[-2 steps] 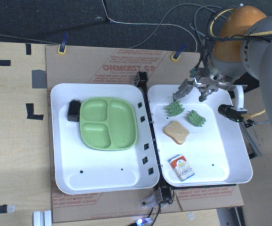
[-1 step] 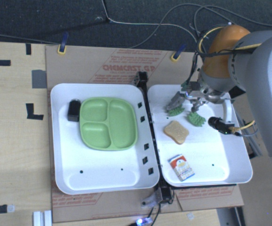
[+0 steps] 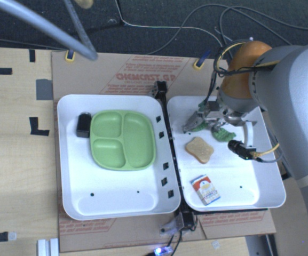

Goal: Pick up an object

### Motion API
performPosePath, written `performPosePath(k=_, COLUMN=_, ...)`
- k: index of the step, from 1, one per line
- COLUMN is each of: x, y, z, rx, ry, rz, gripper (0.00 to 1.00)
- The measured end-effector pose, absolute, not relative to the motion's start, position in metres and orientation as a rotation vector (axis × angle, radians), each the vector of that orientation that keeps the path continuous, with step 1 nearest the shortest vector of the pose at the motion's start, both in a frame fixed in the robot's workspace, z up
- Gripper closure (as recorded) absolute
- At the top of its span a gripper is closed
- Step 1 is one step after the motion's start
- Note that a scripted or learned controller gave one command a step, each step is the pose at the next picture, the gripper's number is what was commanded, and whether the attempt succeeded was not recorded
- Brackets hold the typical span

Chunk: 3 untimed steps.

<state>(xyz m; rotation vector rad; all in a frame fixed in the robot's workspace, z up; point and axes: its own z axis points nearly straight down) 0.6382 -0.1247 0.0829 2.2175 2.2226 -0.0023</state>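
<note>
Right now you see the arm (image 3: 282,100) reaching into the right bin (image 3: 266,196). You find the gripper (image 3: 210,122) low at that bin's far side, over a green object (image 3: 224,134); whether it is clenched cannot be told. Nearer sits a tan sponge (image 3: 199,149), then a small carton (image 3: 205,189).

Left bin (image 3: 71,185): you have the tray (image 3: 123,140), block (image 3: 83,125) touching its left.
Right bin (image 3: 266,193): sponge (image 3: 199,149) behind the carton (image 3: 205,189) (gripper (image 3: 206,122) behind both).
</note>
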Motion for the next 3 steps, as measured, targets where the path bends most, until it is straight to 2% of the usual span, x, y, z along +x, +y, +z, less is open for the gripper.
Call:
performPosePath(k=1, x=0.639, y=-0.124, z=0.096, rx=2.216, ry=2.223, rz=0.000, gripper=1.00)
performPosePath(k=3, x=0.637, y=-0.116, z=0.199, rx=2.218, ry=2.222, rz=0.004, gripper=1.00)
